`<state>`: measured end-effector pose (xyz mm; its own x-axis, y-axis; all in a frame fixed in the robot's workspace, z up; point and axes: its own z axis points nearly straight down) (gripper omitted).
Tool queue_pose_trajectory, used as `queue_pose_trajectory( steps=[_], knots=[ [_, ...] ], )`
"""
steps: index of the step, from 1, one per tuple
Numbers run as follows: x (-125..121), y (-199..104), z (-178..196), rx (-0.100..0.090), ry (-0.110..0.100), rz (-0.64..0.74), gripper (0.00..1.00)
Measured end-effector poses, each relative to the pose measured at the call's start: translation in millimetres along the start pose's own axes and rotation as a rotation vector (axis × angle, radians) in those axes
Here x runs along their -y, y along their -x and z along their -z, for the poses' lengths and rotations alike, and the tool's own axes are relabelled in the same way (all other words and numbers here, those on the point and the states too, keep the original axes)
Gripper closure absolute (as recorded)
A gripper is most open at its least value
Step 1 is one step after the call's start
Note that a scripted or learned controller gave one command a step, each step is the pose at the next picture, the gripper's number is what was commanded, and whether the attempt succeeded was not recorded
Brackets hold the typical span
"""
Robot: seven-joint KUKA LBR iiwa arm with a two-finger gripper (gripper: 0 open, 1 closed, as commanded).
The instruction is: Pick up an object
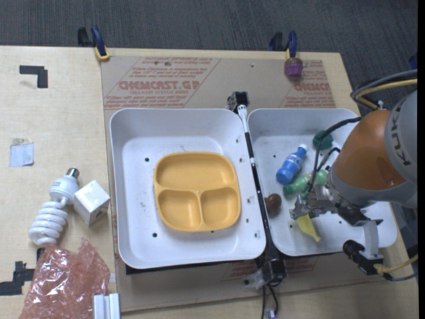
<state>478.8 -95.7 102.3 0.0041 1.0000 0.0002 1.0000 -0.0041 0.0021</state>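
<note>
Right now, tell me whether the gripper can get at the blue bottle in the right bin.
Probably yes. The blue bottle lies uncovered in the right bin, with nothing on top of it. The gripper hangs low in the same bin, just below it, near a yellow piece.

yellow tray (197, 191), blue bottle (290, 165), white bins (133, 178), brown ball (273, 204)

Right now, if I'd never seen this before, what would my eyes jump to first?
Probably the big yellow divided tray sitting in the left white bin. Next, the robot arm with its orange band, reaching over the right bin, where a blue bottle and small toys lie. Off to the left, a white spiral light bulb rests on the bench.
</note>
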Motion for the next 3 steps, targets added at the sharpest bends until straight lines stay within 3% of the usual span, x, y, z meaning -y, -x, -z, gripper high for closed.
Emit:
queue_pose_trajectory(
  steps=[1,2,3],
  knots=[
    [0.3,-68.5,90.1,0.001,0.0,0.004,1.0],
    [-88.9,-89.4,89.8,0.002,-0.002,0.006,1.0],
    [-134.4,-146.6,129.2,0.002,-0.003,0.007,1.0]
  ],
)
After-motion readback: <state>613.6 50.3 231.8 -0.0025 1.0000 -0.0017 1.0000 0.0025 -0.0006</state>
